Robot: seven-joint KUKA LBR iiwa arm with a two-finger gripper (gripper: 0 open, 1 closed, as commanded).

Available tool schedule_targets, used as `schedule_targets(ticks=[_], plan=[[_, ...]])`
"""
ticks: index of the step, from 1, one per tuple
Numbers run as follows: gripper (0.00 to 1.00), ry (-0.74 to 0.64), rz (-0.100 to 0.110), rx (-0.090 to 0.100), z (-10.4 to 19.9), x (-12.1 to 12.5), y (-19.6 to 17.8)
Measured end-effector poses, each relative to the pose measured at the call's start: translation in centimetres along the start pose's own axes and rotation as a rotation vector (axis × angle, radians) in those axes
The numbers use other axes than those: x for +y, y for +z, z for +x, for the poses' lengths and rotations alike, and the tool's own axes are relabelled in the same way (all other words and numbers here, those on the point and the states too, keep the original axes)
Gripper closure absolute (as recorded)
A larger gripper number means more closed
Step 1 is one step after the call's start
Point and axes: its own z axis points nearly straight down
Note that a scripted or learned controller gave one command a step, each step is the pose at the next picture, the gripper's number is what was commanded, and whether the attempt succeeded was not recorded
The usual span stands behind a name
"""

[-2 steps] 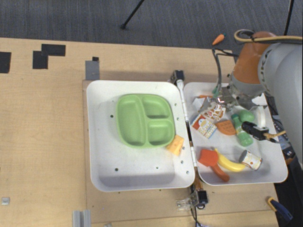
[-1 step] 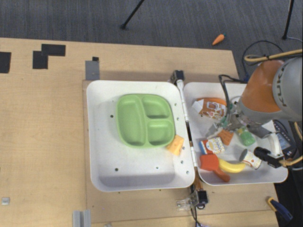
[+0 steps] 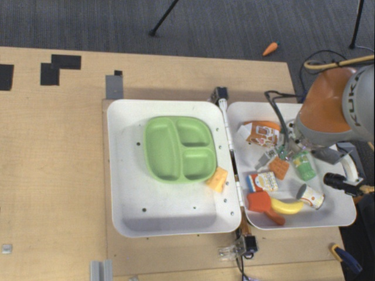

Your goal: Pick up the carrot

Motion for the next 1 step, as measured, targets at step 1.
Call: schedule_targets(ticks=[1], plan=[[0.00, -0.095, -0.017, -0.019, 1.94, -0.42, 1.96]])
